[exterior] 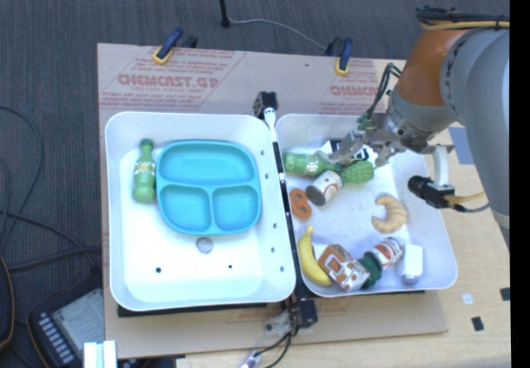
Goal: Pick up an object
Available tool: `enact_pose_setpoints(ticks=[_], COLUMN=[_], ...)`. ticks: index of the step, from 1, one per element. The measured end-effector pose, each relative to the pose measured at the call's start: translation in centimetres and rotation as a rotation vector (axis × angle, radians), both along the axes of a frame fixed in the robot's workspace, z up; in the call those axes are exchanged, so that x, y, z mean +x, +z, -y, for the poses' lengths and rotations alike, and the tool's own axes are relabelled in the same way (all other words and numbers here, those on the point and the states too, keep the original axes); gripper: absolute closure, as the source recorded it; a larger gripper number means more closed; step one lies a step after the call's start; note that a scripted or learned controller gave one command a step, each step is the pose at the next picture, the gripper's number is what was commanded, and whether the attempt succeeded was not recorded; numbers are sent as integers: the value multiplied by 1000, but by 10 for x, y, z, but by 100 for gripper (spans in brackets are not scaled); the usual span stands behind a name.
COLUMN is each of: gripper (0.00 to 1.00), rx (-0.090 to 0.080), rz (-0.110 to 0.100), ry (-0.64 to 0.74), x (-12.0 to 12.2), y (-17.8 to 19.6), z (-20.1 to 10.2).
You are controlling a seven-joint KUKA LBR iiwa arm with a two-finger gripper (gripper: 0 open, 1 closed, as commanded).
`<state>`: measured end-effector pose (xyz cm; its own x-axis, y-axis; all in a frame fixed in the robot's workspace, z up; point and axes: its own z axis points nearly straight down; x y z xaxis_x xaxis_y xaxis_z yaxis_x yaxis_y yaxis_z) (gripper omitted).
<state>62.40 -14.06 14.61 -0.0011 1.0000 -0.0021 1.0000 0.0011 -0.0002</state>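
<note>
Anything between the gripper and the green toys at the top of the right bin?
Nothing visible does. The gripper sits directly over the bumpy green toy, beside the green bottle-shaped toy; the small brown-and-white can lies just below them.

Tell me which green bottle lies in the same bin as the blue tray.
The upright-looking green bottle with the yellow label, at the left edge of the blue tray in the left bin. The other green bottle lies in the right bin.
</note>
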Motion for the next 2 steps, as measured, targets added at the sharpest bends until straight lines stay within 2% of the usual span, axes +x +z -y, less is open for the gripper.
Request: enact_pose_setpoints(ticks=[1, 2], gripper=[0, 100], rx=[1, 0], rz=[3, 7], ry=[-2, -2], x=[-68, -66], y=[-59, -48], z=[-35, -35])
